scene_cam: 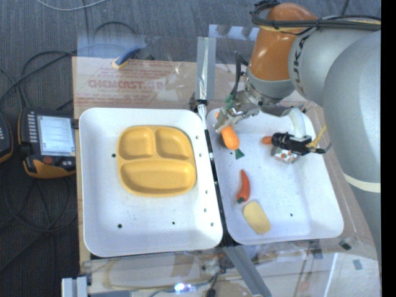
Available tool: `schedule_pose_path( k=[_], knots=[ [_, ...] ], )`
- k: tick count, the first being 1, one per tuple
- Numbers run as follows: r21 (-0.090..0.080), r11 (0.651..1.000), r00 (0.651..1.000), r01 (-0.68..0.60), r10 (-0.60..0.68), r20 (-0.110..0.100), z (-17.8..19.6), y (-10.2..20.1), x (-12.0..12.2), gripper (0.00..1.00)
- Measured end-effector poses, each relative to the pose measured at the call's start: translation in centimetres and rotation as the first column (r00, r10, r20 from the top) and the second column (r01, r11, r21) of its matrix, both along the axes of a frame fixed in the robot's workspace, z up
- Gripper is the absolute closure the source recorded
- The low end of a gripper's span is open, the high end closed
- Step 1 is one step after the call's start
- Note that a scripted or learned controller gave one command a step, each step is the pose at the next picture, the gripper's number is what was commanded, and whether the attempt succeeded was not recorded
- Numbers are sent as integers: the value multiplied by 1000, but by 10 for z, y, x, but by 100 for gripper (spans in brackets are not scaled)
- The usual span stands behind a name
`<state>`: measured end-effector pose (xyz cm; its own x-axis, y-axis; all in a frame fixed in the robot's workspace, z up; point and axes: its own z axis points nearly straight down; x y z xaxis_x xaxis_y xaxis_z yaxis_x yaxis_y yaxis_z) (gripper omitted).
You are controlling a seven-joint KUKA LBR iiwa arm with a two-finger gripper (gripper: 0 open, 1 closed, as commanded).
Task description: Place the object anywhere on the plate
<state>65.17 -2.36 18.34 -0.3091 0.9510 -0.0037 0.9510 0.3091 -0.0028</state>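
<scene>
My jaws hang over the right bin (322,224), at its far corner next to the seam with the left bin (93,228). Jaw state: cannot tell, because from this slant the wrist covers them and I cannot read whether they are apart or together. The carrot (229,138) sits right at my jaws, on their near side, with its orange butt end up against them and its green tip pointing away toward the bin's middle. Gripped or merely touching: cannot tell. The carrot is over the right bin, not on the plate. The plate (156,159) is yellow with three compartments and lies flat in the middle of the left bin. It is well to the left of my jaws, across the seam and somewhat nearer the camera. Two other items lie in the right bin on the near side of my jaws. A red chili (243,186) lies past the carrot's green tip, apart from it. A pale yellow lump (256,218) lies just beside the chili's far end. To the right of my jaws a small orange bit (266,140) is partly hidden, kind not readable. Both bins rest on the tabletop over a sheet of cardboard (124,85) with red lettering, which shows beyond the left bin. A pendant (49,138) with a lit screen lies off the left bin's outer edge, well apart from my jaws.
</scene>
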Motion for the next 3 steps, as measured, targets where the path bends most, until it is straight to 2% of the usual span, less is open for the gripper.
schedule_pose_path(
  k=[1,2,3],
  knots=[
    [3,996,996,-90,90,0,0,46,-19,100],
    [3,996,996,-90,90,0,0,46,-19,0],
    [4,996,996,-91,91,-1,8,47,-19,100]
  ],
)
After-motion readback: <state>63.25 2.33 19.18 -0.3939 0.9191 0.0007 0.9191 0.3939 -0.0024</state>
